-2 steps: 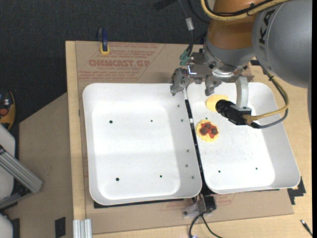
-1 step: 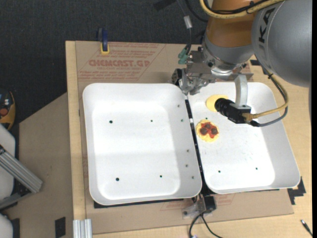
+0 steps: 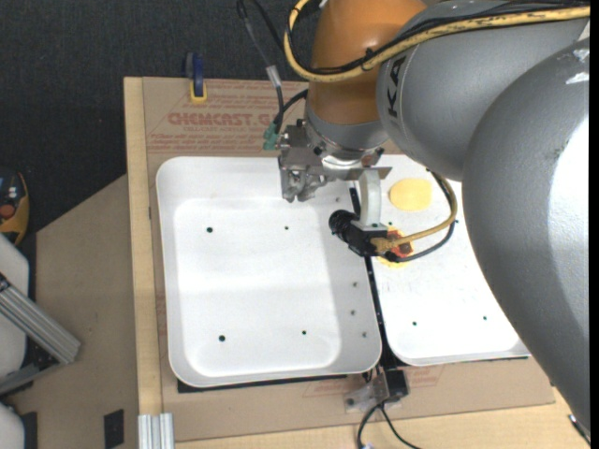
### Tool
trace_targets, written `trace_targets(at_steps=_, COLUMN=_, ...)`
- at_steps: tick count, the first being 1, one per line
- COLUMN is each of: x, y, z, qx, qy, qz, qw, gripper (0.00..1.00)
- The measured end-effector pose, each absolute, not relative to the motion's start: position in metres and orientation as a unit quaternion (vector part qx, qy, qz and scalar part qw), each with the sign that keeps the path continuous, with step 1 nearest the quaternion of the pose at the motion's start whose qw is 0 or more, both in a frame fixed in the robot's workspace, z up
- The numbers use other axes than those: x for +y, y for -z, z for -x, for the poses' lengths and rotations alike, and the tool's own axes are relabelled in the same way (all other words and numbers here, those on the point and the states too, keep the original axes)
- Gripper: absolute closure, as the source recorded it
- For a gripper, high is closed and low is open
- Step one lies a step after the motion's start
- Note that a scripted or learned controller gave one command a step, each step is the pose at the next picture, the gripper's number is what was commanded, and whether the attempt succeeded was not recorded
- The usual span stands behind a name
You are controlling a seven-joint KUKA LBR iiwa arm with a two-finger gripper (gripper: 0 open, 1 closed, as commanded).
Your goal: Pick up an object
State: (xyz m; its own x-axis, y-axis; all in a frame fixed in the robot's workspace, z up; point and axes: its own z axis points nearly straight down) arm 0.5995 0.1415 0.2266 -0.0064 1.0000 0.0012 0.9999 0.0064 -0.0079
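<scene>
The only object on offer is a flat yellow disc (image 3: pixel 410 194), lying in the right bin (image 3: pixel 449 330) near its far edge, just beside the arm's wrist. It has not been picked up. The gripper (image 3: pixel 298 187) hangs over the far edge of the left bin (image 3: pixel 187 279) (well to the wrong side of the divider), nothing visible in it; whether its fingers are apart or together I cannot tell. The whole grasp seems left to do.

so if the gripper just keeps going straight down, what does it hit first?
Probably the bare floor of the left bin near its back wall. The gripper points down there, with nothing seen under it. The yellow disc sits off in the right bin. Depth is unclear.
</scene>
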Motion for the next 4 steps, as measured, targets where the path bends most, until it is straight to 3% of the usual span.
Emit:
trace_targets(at_steps=1, x=0.102, y=-0.326, z=-0.601, qx=-0.706, qy=0.0037, qz=0.708, qw=-0.003, gripper=1.00)
trace_targets(at_steps=2, x=-0.001, y=-0.370, z=-0.577, qx=-0.704, qy=0.0015, qz=0.711, qw=-0.004, gripper=1.00)
trace_targets(at_steps=3, x=0.070, y=-0.356, z=-0.567, qx=-0.710, qy=-0.0003, qz=0.705, qw=0.002, gripper=1.00)
trace_targets(at_steps=4, x=0.041, y=-0.420, z=-0.569, qx=-0.706, qy=0.0032, qz=0.708, qw=-0.004, gripper=1.00)
